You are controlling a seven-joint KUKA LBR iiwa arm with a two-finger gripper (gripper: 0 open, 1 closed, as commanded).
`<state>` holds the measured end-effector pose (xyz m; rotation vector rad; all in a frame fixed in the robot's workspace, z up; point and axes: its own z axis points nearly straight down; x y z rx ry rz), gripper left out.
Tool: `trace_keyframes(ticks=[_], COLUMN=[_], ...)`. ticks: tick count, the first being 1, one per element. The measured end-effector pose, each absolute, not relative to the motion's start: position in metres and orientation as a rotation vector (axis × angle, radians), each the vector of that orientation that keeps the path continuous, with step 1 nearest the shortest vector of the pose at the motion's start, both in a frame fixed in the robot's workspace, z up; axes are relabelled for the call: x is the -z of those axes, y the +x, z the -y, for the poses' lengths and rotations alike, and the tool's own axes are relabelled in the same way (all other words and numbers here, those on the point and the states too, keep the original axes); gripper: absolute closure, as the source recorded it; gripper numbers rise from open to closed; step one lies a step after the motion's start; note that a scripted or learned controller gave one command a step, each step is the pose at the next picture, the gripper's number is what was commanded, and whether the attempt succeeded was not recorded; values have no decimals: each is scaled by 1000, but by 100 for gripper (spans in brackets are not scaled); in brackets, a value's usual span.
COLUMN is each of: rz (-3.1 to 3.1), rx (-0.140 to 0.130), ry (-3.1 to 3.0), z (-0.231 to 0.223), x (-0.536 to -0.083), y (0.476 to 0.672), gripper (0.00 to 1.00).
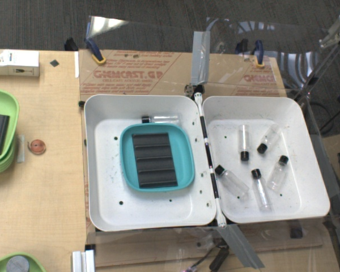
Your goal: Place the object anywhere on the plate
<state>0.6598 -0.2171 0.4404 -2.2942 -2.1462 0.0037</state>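
Looking down at a slant on a wooden bench (45, 208), the view takes in two shallow white bins set side by side, their inner rims touching along a central seam. Resting in the middle of the left bin (99, 208) is a teal plate (184, 154), square with rounded corners, and most of its floor is covered by a black ridged insert (153, 158). One clear vial (163, 119) with a black cap lies on its side on the bin floor just beyond the plate's far edge, close to the rim or perhaps touching it; the view is too coarse to tell which. Nothing small rests on the plate itself. Scattered across the floor of the right bin (306, 208) are five more capped vials (244, 140), all lying flat and pointing different ways, most of them apart from one another, with two near the middle lying close together. A sheet of printed cardboard (136, 72) lies under and behind both bins, held by an orange-tipped clamp (95, 54) at its far edge. Off to the view's left, on the bare wood, a stack of green trays (5, 109) runs off the edge, with a small round brown disc (37, 147) near them and a white box (14, 63) farther back.
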Motion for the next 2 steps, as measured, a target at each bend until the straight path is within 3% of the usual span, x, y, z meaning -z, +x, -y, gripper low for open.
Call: trace_keyframes(ticks=[2], rz=[2146], rx=[-4], ry=[-2294], z=[217], x=[-440], y=[660], gripper=[0])
